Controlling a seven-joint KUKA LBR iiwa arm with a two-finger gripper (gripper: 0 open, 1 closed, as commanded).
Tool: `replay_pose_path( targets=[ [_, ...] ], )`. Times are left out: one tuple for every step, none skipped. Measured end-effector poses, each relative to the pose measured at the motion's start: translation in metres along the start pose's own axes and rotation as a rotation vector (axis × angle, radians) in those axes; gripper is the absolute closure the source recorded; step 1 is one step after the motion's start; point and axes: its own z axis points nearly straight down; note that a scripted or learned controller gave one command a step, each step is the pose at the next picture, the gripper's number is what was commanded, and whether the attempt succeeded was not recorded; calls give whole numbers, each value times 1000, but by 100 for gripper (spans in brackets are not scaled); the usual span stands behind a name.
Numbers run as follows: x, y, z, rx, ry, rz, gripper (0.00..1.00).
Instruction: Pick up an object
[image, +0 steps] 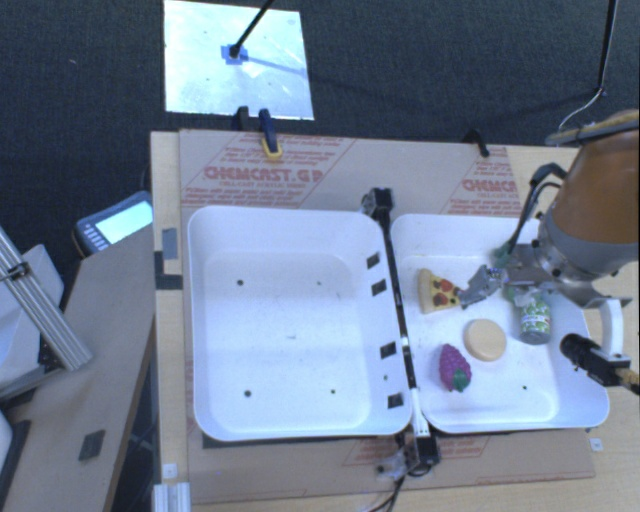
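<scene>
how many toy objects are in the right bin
4. A pizza slice lies near the bin's left wall, a purple berry-like toy sits toward the front, a tan disc is mid-bin, and a small bottle stands under the arm, which may hide more.

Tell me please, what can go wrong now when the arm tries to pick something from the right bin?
1. The gripper sits right beside the pizza slice toy; closing off-centre could push the slice aside rather than grasp it.
2. The small bottle stands just under the wrist, so a descent may knock it over.
3. The round cookie toy and the purple berry toy lie close together in the right bin; a sweep could shove one into the other.
</scene>
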Motion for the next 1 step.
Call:
replay_pose_path(
  targets=[
    [-10,-44,109,13,2,4,0]
  ],
)
